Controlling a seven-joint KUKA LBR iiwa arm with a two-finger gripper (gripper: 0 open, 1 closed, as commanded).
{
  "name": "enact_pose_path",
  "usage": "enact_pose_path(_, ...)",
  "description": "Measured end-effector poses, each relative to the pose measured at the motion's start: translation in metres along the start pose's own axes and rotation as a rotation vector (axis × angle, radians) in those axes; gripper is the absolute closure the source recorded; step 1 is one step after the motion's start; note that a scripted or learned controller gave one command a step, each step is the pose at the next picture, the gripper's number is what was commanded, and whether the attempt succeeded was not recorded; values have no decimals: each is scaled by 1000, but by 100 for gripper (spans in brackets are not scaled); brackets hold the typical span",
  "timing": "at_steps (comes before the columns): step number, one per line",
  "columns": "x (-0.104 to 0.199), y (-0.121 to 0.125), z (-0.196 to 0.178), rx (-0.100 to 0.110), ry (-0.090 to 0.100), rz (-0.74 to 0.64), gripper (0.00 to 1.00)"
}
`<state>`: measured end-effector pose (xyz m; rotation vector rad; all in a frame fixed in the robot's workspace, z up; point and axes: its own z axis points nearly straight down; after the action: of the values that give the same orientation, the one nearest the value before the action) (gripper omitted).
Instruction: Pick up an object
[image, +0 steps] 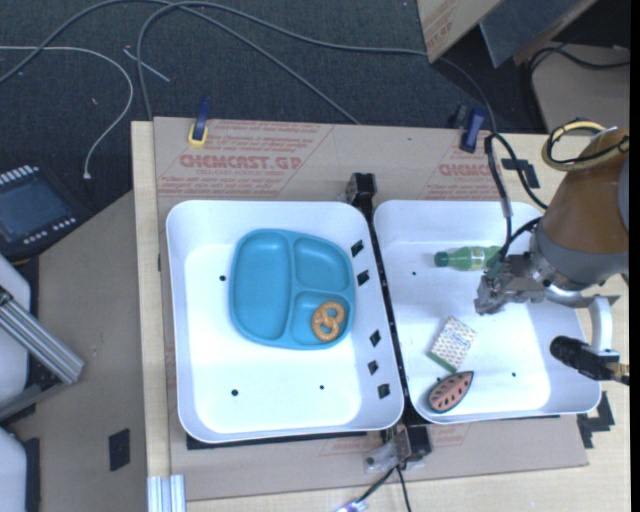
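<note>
The claw (497, 291) hovers beside a green bottle (466, 259) in the right bin (520, 390); its grip state is unclear, nothing lifted yet.

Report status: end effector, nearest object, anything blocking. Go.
End effector low in right bin, beside green bottle. Nothing seen held. Patterned packet and slice-shaped toy lie apart, nearer the front. No obstruction.
</note>
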<state>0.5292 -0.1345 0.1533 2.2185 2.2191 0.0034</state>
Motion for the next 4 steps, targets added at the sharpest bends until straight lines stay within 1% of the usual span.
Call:
enact_pose_path(1, -2, -2, -44, -1, 0, 0, 100)
enact_pose_path(2, -2, -1, -78, -1, 0, -1, 100)
enact_pose_path(3, 52, 0, -88, 1, 3, -6, 100)
enact_pose_path(4, 101, -6, -94, 5, 4, -6, 100)
